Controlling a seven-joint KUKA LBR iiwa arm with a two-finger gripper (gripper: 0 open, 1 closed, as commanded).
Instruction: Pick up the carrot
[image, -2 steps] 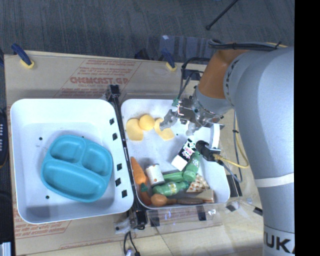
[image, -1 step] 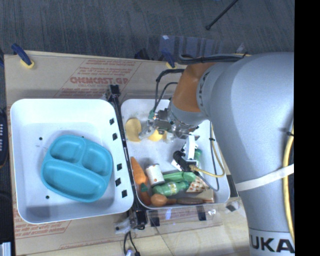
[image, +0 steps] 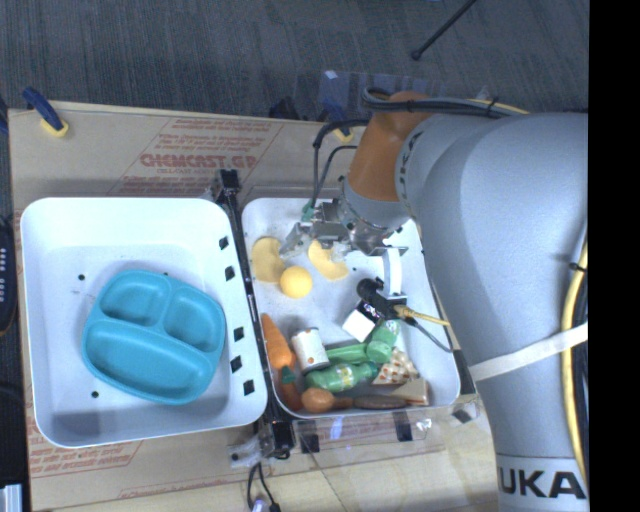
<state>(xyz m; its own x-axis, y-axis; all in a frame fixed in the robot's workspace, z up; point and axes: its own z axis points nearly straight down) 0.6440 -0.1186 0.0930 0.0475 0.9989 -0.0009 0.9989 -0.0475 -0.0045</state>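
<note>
My arm comes in from the right and my pincer (image: 322, 228) is low in the far part of the right bin (image: 262, 215). It is small and partly covered by my wrist, so I cannot tell its state. Nothing is visible in its grasp.

The carrot (image: 277, 344) lies along the left wall of this same bin, in the near half, well apart from my pincer. Its thick end points away from the camera, and a small white cylinder (image: 309, 349) is just beside it on the right.

Under my pincer there are pale yellow pieces (image: 267, 258) and a yellow ball (image: 295, 282). Green bottles (image: 345, 376) and other small toys are piled in the near right corner.

In the left bin (image: 40, 330) a blue divided tray (image: 153, 335) lies flat.
</note>
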